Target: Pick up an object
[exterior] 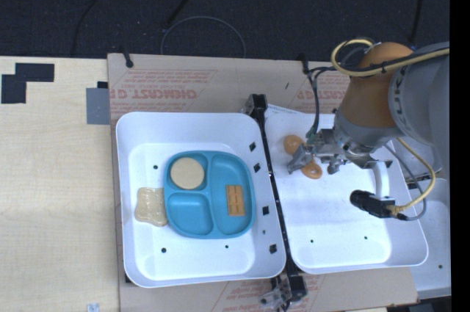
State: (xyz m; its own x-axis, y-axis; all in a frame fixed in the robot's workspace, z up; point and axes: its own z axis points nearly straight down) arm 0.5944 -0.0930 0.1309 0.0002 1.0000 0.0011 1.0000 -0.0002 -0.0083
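Orange, rounded and small, 2 objects lie in the right shallow white plastic bin (411, 248): one (294, 144) near its upper left corner, the other (313, 171) just below it, right beside the metal gripper (317, 156) of the grey arm (400, 109), and whether its fingers are released or clenched cannot be told. Left of it, the other white bin (139, 131) holds a blue 3-compartment plastic tray (194, 219) carrying a round tan disc (186, 172) and a small brown rectangular piece (235, 200), with a pale yellowish lump (150, 206) touching the tray's left edge.
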